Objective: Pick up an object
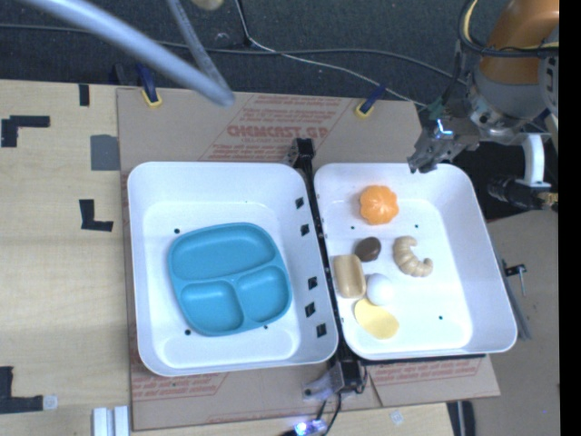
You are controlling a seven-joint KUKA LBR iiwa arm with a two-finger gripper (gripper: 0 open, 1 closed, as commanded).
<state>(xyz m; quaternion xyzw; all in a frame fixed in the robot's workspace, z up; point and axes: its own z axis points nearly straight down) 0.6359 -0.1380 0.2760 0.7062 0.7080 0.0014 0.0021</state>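
Hovering over the right bin's 1 o'clock corner, the end effector grasps nothing I can see; whether it is released or clenched I cannot tell. This looks like the approach step. Next: descend toward 7 o'clock onto the croissant, whose long axis runs 11-to-5.

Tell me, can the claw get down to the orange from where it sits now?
Probably yes. The claw hangs over the right bin's far rim, and the orange lies close by in the open, with bare floor around it. The brown piece and the croissant lie apart from it.
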